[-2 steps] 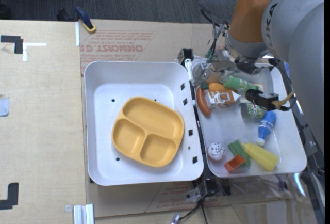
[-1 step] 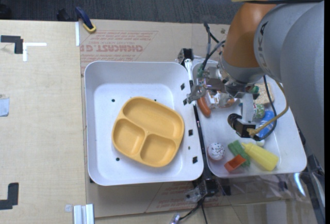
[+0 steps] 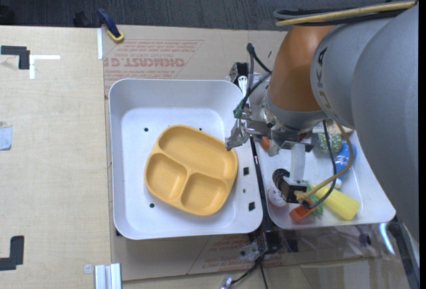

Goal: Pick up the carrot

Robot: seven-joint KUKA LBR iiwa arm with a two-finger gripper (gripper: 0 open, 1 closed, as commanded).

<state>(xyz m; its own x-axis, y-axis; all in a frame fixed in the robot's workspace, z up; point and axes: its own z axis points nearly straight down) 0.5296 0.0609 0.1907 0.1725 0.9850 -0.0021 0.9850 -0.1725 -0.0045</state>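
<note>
On the left stands one white bin [image 3: 123, 148] holding a single yellow plate [image 3: 192, 170] with three compartments, lying flat near the bin's middle. Just right of it, touching along the shared rim, is the second white bin [image 3: 373, 198], two in all. The one grey arm [image 3: 373, 74] covers most of that bin, and its gripper [image 3: 279, 138] hangs over the left side of it, close to the dividing rim; whether it is released or clenched cannot be told. What looks like the carrot [image 3: 299, 213], one small orange piece, lies at the near edge of the right bin, apart from the gripper. Beside it on the right rests one yellow object [image 3: 341, 205].
</note>
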